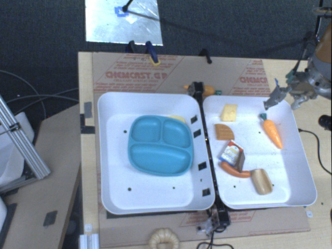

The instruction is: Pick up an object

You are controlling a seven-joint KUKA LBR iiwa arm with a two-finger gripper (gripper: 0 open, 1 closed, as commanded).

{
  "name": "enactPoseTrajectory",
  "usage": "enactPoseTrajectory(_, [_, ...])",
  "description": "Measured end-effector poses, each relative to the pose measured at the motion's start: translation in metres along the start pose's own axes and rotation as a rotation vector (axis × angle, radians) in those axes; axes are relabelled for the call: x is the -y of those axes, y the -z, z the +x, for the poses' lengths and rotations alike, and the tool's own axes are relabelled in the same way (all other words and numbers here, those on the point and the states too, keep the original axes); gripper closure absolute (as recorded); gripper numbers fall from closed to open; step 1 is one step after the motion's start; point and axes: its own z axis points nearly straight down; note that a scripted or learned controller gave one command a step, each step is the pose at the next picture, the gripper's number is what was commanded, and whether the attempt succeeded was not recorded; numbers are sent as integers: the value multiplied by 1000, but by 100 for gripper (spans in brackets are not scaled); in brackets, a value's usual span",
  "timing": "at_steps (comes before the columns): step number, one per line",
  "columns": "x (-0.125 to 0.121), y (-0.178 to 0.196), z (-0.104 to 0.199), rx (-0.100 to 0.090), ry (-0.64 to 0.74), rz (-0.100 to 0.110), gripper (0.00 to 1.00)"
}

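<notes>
Nearest the camera, a pale ring (164,238) lies on the table (62,139) edge below the two bins. In the left bin (111,191) sits a blue tray (160,143) with three compartments, and a bit of something yellow (178,119) peeks out behind its far rim. The right bin (301,185) holds the things to pick from: at the near end a tan roll (261,181), touching or just beside it a red sausage (235,170), and leaning over the sausage a small packet (232,153). Further back lies a brown wedge (224,132), then a yellow cheese slice (229,112), and toward the right wall a carrot (272,132) with its green top pointing to the far rim. At that far right corner the gripper (284,99) hangs above the bin's rim, just beyond the carrot's top and apart from it. Its fingers (271,100) are spread wide, with nothing between them. Behind the bins are cardboard (135,74), a blue clamp (152,52) and a shiny sheet (122,12) on the dark floor. As to progress, nothing is picked up yet: every item lies in the bin and the gripper is bare. The carrot looks the likeliest target, being closest beneath it. What is left, by my judgement, is the whole grasp: lining up over an item, coming down, closing on it and lifting. The carrot lies near the bin wall, which may crowd one finger.
</notes>
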Motion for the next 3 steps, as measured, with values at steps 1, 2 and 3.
enactPoseTrajectory(1, [-2,6,0,2,2,-11,0])
enactPoseTrajectory(2, [-8,-46,-8,2,0,-7,0])
enactPoseTrajectory(3, [-6,-99,2,1,3,-6,0])
